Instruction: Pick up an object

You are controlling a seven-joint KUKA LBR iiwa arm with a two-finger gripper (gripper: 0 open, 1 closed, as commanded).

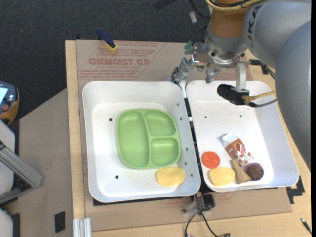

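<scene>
Two white bins (94, 132) on cardboard-covered bench (123, 58), dark floor (34, 33), tool (212, 73) state unclear

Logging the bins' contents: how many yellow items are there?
2. One yellow piece sits in the left bin below the green tray; the other in the right bin, under the red disc.

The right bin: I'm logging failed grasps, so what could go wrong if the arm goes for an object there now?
1. The red disc, yellow piece, snack packet, cone and dark ball crowd one corner; the hand might nudge neighbours or grab two.
2. They lie near the right bin's wall, which may block one side.
</scene>
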